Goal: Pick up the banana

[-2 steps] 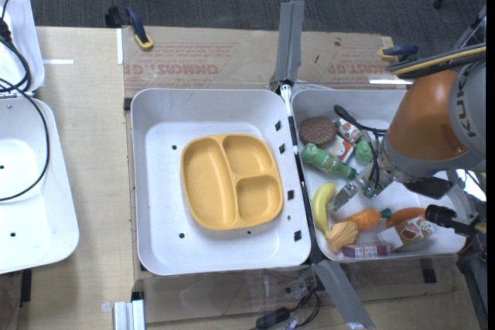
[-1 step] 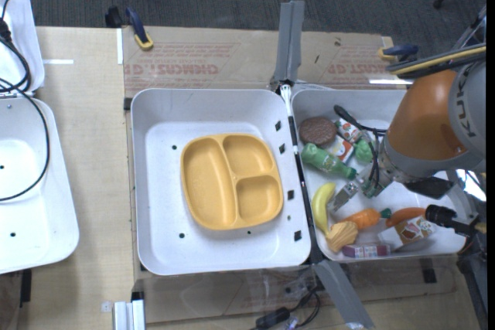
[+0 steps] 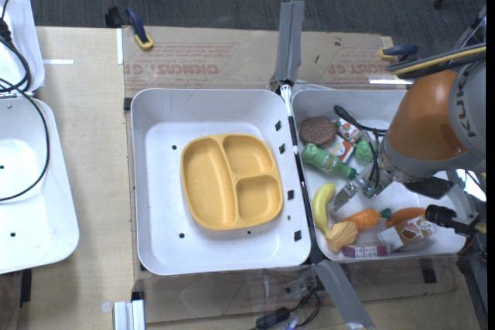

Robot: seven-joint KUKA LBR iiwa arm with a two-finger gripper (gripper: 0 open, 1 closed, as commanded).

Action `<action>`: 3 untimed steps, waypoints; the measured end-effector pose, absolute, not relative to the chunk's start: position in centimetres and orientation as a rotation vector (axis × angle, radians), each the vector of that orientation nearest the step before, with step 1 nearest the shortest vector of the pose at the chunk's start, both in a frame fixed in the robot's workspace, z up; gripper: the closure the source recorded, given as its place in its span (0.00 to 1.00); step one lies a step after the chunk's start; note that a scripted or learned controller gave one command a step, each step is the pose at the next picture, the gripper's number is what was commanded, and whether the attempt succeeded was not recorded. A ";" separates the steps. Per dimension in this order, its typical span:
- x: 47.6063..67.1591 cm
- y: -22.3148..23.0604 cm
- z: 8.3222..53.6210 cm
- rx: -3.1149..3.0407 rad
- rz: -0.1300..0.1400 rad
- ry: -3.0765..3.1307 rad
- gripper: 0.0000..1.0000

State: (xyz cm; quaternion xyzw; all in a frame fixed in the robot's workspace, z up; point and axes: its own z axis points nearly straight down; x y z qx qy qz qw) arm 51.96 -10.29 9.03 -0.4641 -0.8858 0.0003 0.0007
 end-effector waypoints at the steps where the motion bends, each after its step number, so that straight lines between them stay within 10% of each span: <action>1: 52.0 -10.3 9.0 -1.457 0.001 -2.782 0.00; 2: 52.0 -10.3 9.0 -1.457 0.001 -2.782 0.00; 3: 52.0 -10.3 9.8 -1.462 0.002 -2.778 1.00</action>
